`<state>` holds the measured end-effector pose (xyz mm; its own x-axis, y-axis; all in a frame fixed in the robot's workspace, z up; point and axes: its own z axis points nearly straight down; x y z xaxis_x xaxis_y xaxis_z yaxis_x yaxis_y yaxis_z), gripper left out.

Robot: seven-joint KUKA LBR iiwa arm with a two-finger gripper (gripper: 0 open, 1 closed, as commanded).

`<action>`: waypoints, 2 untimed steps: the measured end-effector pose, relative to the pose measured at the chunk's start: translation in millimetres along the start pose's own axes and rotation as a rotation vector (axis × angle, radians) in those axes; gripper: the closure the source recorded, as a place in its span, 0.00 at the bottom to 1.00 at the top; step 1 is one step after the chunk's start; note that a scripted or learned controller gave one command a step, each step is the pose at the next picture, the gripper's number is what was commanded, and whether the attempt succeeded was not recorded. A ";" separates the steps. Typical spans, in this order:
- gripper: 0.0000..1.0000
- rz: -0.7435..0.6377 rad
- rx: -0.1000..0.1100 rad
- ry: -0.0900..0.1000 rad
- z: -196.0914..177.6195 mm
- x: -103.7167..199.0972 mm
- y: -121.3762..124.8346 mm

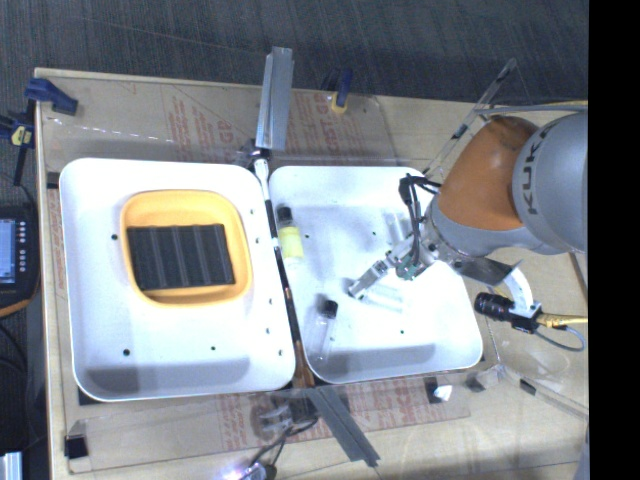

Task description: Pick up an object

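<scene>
My gripper (362, 284) reaches down into the right bin (450, 343), its tip low over the bin floor near the middle. A small yellow bottle with a black cap (289, 236) lies by that bin's left wall. A small dark object (328, 308) lies just left of and below the gripper tip, apart from it. A pale, see-through piece (388, 299) lies right beside the gripper; I cannot tell whether they touch. No object is seen held.
The left bin (100, 358) holds an orange tray with a black ribbed insert (183, 256). The grey arm with its orange band (485, 183) covers the right bin's right side. A metal rail (272, 93) stands behind the divide between the bins.
</scene>
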<state>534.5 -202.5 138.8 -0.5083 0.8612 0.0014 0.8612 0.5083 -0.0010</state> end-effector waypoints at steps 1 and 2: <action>0.00 -0.025 0.001 0.000 48.2 10.4 51.5; 0.00 -0.054 -0.001 -0.005 45.3 -4.9 95.0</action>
